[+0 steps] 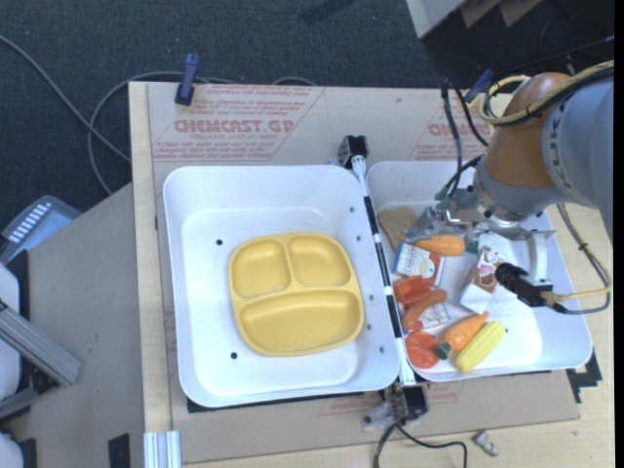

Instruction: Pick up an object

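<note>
Underneath, printed cardboard (244,125) over carpet (78,27).

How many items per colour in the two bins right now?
Yellow: 2, the divided plate in the left bin and the corn in the right bin
Orange: 2, carrot and carrot
Red: 2, pepper-like piece and round piece
White packets: 3 visible, some partly hidden
Total: 9
</note>
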You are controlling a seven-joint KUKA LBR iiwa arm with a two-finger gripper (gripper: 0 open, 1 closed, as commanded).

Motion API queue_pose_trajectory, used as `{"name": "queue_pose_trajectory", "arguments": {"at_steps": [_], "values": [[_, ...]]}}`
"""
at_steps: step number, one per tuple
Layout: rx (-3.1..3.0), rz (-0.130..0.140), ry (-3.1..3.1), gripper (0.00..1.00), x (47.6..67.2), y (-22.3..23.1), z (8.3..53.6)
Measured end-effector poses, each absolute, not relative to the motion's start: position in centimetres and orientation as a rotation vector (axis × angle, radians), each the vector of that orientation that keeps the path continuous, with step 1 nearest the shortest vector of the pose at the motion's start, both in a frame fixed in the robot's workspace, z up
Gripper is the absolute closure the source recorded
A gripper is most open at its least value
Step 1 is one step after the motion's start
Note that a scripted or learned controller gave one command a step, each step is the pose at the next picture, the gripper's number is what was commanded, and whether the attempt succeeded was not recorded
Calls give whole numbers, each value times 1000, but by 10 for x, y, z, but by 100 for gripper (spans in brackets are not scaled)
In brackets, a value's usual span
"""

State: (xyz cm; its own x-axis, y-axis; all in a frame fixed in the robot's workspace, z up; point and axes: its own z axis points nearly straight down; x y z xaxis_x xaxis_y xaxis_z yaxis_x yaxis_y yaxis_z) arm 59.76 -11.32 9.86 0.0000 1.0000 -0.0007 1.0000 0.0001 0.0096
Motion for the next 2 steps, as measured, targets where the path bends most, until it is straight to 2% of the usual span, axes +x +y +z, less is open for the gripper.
{"name": "queue_pose_trajectory", "arguments": {"at_steps": [1,2], "values": [[2224,-3,2222,0,577,-147,84],[2219,2,2221,0,641,-149,89]]}}
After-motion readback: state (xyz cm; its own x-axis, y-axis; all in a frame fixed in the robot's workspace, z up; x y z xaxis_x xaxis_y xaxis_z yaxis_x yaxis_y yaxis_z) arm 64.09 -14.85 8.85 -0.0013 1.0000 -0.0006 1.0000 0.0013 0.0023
